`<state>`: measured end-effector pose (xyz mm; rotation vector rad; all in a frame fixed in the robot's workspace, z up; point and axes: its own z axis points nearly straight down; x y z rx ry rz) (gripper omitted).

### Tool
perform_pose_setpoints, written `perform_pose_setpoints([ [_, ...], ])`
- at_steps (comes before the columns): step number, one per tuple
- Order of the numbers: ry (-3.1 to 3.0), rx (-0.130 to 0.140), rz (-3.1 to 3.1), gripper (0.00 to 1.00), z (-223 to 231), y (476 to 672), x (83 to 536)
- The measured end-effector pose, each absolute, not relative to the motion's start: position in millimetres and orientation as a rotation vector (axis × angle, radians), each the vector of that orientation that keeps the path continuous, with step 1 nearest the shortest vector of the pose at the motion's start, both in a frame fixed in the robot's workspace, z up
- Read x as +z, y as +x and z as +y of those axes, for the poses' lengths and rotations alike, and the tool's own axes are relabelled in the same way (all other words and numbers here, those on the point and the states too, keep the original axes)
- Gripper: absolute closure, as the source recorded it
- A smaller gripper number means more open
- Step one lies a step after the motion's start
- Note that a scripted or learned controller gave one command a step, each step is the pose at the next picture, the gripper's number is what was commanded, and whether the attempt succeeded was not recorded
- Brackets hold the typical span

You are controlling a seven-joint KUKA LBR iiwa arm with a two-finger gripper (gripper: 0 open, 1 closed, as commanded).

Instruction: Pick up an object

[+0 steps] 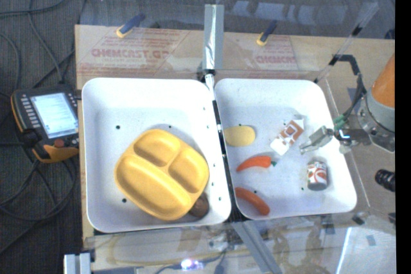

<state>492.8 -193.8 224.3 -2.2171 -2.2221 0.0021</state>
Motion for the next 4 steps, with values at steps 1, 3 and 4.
perform_pose_setpoints([
  [1,-2.071,-0.014,-2.358,0.0,-213.0,524.3,95.9],
  [3,-1.666,0.008,-2.671,0.0,-191.9,635.4,90.1],
  [4,-1.86,0.03,-2.525,0.0,-166.0,655.3,89.5],
])
